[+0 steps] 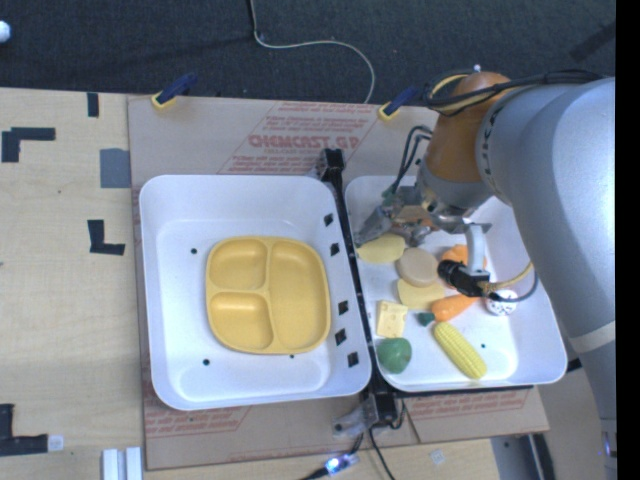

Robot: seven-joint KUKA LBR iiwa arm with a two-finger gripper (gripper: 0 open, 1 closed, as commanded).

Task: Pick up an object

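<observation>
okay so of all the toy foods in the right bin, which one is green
The round green piece at the right bin's front-left corner, beside the corn cob. The other foods are yellow, cream or orange.

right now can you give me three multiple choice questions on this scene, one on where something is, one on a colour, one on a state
1. Where does the yellow divided plate lie?
A. in the left bin
B. in the right bin
C. on the cardboard outside the bins

2. What colour is the corn cob?
A. red
B. yellow
C. blue

3. How does the plate sit?
A. on edge against a wall
B. upside down on the toys
C. flat, its compartments facing up

Answers:
1 A, the plate sits in the middle of the left bin.
2 B, the cob is yellow, near the right bin's front edge.
3 C, all three compartments face the camera.
</observation>
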